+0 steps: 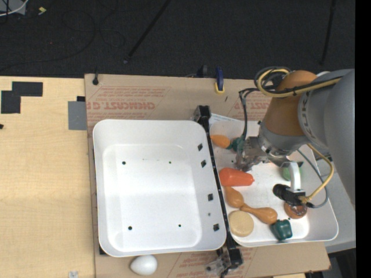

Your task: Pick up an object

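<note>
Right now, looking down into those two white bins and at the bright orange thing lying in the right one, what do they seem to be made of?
The left bin and the right bin look like moulded plastic: smooth white walls, rounded corners, a soft sheen. The orange thing looks like glossy plastic or rubber, perhaps a toy carrot: even colour, a pale highlight. The picture cannot settle whether it is hard or soft.

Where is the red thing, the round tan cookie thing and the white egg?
red thing (236,178), camera view, middle of its body, right bin.
round tan cookie thing (241,223), camera view, centre of its top face.
white egg (143,264), camera view, middle of its shell, outside the bins.
</note>
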Robot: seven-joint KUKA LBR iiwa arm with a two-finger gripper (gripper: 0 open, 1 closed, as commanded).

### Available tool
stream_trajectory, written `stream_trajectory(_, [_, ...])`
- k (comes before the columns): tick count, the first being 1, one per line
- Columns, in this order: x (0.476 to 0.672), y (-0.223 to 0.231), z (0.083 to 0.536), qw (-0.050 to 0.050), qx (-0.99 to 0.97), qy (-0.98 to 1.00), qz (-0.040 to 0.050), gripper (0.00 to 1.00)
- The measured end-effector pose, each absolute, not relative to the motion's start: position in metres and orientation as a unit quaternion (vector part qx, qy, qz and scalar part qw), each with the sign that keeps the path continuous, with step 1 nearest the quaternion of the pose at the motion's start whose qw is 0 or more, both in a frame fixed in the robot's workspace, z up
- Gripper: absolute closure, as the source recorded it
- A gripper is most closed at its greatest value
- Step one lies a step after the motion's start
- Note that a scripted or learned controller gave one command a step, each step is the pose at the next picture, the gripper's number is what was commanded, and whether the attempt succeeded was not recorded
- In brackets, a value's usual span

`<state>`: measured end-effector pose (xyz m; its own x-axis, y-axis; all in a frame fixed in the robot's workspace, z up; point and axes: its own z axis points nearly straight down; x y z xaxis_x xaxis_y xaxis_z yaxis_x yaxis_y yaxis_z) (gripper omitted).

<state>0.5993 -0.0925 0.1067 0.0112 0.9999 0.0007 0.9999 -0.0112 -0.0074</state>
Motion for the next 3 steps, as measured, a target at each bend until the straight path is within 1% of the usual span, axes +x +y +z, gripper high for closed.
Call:
stream_trajectory(1, [0.599,-0.094,0.116,0.004,-0.713,-0.702,0.0028,1.0])
stream_trajectory(2, [0.636,-0.028,0.193,-0.002,-0.705,-0.709,-0.003,1.0])
stream_trajectory(3, [0.644,0.045,0.187,0.002,-0.705,-0.709,-0.0005,1.0])
